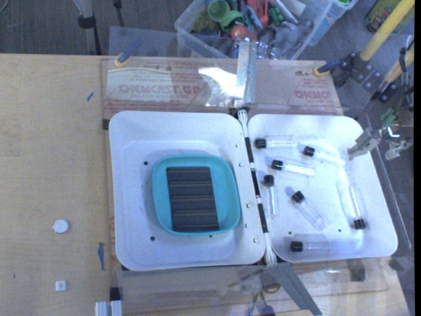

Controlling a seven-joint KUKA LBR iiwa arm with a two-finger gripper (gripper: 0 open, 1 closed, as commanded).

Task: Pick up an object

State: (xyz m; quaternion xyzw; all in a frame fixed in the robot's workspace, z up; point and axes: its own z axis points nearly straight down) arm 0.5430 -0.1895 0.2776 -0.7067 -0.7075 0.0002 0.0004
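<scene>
Wooden bench (46, 143), two white bins (131, 137); tool (376, 140) poised over right bin's rim, grip state indiscernible.

Vials (309, 207): clear glass bodies nearly lost against the right bin (388, 242), black caps alone plain; contents not legible; toy tub (263, 12): cut by top edge, pieces jumbled beyond naming; yellow bar (395, 18): cut at upper right corner; cardboard (158, 87): print blurred, part washed out by glare; metal parts (381, 140) at right edge: cropped, form unclear; tripod (82, 5): cut at top.
</scene>
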